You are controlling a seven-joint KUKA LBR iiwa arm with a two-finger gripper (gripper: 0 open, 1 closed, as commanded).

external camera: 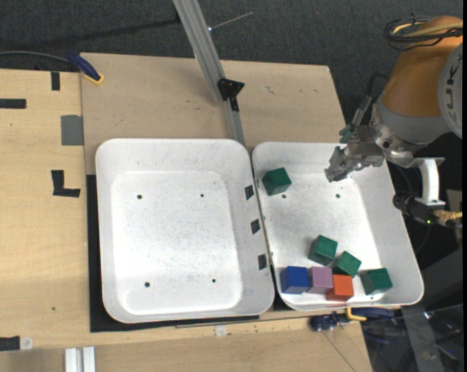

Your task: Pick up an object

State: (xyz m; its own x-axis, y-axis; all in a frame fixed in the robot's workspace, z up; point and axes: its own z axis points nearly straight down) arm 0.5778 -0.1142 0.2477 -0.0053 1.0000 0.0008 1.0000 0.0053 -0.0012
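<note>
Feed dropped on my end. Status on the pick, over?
Hand over right bin, nothing seen in it. Lone green cube nearest, to its left. Other cubes clustered at bin's near end.

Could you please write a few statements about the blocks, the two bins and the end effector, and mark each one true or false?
1. All the blocks lie in the right bin. True.
2. A yellow block sits among the cluster at the near end of that bin. False: the cluster holds a blue block, a purple block, an orange block and three green ones.
3. One green block lies alone near the far end, apart from the others. True.
4. The end effector hangs over the left bin. False: it is over the far part of the right bin.
5. The purple block lies between the blue block and the orange block. True.
</note>
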